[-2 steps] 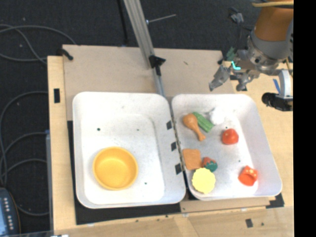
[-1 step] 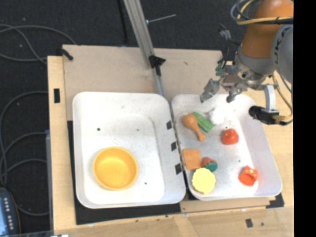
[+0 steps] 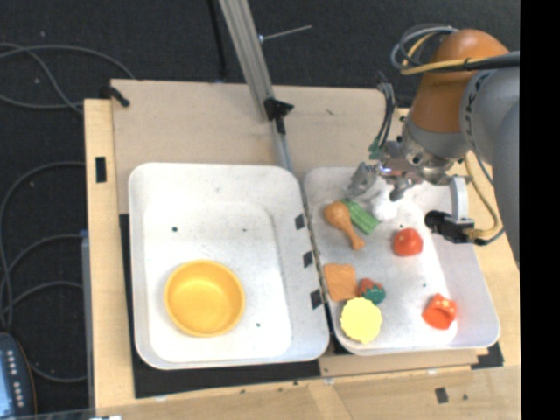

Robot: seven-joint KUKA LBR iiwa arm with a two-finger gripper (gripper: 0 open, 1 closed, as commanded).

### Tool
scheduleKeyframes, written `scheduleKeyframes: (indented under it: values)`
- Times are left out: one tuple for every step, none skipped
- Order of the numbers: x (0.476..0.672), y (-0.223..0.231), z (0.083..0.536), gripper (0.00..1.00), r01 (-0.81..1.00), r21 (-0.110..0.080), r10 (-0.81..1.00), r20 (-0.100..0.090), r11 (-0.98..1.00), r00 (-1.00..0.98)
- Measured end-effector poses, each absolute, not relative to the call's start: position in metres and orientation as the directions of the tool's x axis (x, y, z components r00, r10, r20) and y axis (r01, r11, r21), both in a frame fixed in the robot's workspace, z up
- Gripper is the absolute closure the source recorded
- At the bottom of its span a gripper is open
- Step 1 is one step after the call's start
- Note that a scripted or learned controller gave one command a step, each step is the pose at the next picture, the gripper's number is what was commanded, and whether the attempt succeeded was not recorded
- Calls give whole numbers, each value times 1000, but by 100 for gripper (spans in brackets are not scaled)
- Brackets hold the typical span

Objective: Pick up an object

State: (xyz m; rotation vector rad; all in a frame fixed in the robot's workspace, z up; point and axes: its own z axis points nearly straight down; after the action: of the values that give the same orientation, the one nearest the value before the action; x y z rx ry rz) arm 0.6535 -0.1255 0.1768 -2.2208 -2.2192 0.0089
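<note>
Round yellow disc beside square orange block

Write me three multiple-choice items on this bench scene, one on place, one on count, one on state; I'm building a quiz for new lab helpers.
1. Where does the round yellow plastic bowl sit?
A. in the left white bin
B. in the right white bin
C. on the bare bench board

2. How many red items lie in the right bin?
A. none
B. two
C. five

3. How does the arm's gripper stand?
A. resting inside the yellow bowl
B. over the far end of the right bin, near the green block and the tan wooden pear-shaped piece
C. parked over the left bin

Answers:
1 A, the bowl sits near the left bin's front.
2 B, a red rounded piece and a red piece near the front corner.
3 B, the gripper is above that bin's far end.
</note>
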Motion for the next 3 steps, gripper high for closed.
scheduleKeyframes:
  values:
    - [661, -133, 130, 0, 1000, 1, 1000, -3, -3, 3]
    - [662, -134, 144, 100, 1000, 5, 1000, -4, -4, 4]
    - [660, -134, 188, 100, 1000, 5, 1000, 0, -4, 4]
